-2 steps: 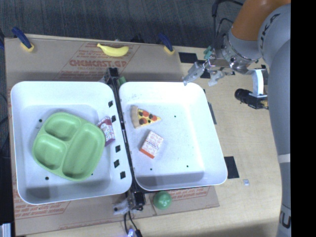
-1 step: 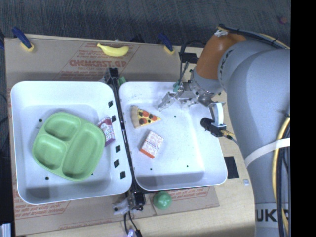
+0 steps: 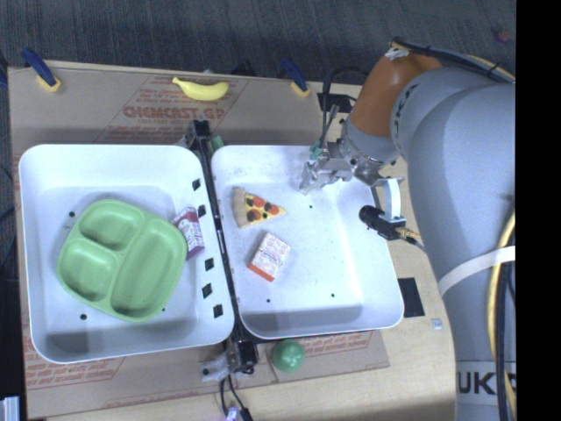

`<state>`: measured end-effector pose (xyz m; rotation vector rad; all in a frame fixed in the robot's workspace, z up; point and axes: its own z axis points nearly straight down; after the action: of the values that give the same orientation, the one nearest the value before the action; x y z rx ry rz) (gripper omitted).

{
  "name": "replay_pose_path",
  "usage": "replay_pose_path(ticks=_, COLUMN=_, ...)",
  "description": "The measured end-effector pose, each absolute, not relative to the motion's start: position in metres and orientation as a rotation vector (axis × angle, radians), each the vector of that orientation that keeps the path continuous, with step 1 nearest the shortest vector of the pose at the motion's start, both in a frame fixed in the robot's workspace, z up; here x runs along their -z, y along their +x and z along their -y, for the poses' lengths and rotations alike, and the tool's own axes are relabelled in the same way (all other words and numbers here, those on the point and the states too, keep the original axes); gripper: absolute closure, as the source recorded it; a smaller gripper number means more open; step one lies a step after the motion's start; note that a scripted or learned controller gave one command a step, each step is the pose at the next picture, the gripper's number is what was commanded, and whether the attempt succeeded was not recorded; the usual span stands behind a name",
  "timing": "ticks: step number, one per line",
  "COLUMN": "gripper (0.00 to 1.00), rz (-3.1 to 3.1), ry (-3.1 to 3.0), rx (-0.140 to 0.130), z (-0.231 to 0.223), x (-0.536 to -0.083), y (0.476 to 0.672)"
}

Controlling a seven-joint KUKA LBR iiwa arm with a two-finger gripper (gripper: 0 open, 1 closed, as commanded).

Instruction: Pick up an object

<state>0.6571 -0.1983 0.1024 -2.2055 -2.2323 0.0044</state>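
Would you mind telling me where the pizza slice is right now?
The pizza slice lies in the right bin, in its upper left part near the divider between the bins, just above the small white and orange packet.

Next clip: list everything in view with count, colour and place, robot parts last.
bins: 2, white, side by side on the bench
plate: 1, green, divided, left bin
packet: 1, dark red, left bin, beside the plate
pizza slice: 1, tan with red, right bin
carton: 1, white and orange, right bin centre
banana: 1, yellow, behind the bins
ball: 1, green, front of the right bin
clamps: 2, blue, back edge
arm: 1, grey, orange band, right
gripper: 1, metallic, right bin's back
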Motion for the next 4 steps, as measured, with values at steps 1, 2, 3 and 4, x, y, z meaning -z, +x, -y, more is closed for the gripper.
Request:
replay_pose_path(ticks=1, gripper=1.00, rz=2.228, ry=-2.218, rx=0.000, z=0.211, x=-0.236, y=0.615)
replay_pose_path(ticks=2, gripper=1.00, rz=2.228, ry=-2.213, rx=-0.003, z=0.181, x=-0.199, y=0.657)
replay_pose_path(ticks=3, gripper=0.00, rz=2.228, ry=-2.214, rx=-0.002, z=0.182, x=-0.199, y=0.657)
replay_pose_path(ticks=4, gripper=0.00, rz=2.225, ry=-2.211, rx=-0.007, z=0.162, x=-0.109, y=0.592)
